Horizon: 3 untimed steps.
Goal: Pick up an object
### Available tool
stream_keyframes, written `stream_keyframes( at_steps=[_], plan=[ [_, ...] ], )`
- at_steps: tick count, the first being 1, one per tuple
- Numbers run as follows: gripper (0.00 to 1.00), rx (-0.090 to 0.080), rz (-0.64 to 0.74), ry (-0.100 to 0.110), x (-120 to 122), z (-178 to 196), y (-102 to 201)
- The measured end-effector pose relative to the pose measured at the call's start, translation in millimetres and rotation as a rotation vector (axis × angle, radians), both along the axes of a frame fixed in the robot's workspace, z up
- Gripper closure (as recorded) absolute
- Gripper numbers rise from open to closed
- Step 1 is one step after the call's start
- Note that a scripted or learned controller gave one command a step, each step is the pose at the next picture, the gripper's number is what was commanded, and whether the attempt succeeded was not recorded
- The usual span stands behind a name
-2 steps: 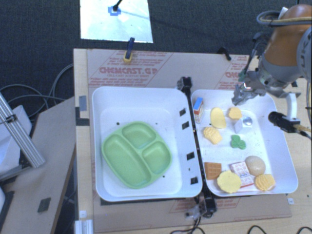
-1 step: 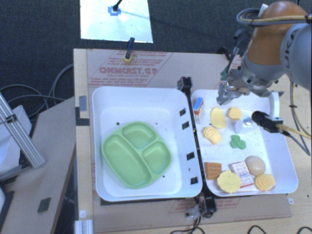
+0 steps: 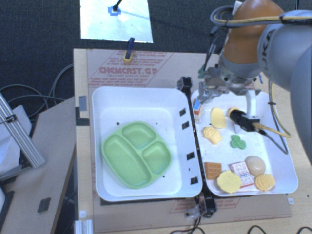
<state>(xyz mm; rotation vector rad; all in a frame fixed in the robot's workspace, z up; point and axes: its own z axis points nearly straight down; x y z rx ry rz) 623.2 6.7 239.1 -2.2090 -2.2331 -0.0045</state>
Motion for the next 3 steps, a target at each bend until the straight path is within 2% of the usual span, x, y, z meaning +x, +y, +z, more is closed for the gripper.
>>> stream_keyframes(
  at_steps=[1, 2, 3],
  plan=[
    [1.00, -0.001, -0.003, 0.002, -12, -4, 48],
    [1.00, -0.001, -0.003, 0.000, 1, -21, 87],
    [1.00, -0.001, -0.005, 0.001, -13, -6, 89]
  ],
)
